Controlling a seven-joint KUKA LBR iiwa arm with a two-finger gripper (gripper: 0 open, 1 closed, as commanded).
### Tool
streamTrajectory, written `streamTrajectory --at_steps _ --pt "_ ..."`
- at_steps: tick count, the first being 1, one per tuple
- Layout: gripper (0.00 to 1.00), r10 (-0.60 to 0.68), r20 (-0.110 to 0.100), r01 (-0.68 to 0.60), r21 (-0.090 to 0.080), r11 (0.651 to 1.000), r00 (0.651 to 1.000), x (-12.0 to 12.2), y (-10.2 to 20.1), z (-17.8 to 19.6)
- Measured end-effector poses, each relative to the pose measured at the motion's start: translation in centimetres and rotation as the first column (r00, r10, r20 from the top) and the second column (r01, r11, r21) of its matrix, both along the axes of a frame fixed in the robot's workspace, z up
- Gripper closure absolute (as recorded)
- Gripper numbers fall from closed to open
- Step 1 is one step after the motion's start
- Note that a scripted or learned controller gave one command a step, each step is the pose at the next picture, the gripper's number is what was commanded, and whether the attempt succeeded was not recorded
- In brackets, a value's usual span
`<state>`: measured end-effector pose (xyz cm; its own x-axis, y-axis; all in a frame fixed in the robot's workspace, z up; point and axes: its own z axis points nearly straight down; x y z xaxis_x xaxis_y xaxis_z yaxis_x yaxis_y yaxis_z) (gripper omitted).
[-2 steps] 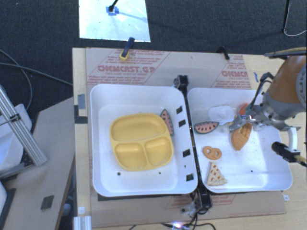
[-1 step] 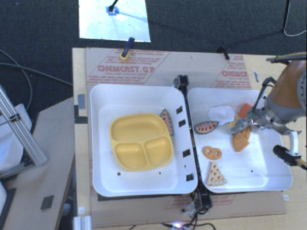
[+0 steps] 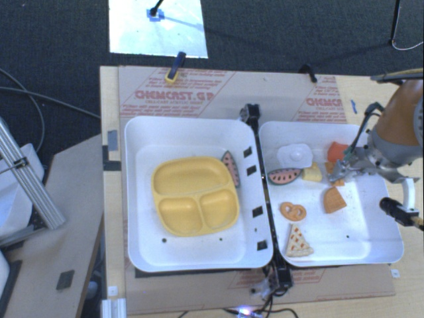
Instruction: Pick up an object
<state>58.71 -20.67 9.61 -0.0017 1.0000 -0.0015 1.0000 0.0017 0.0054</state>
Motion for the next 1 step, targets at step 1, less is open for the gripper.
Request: streamTrajectory --at_steps 1 --pt "1.0 0.01 0.001 -0.01 0.002 1.0 1.0 3.36 8.08 -0.99"
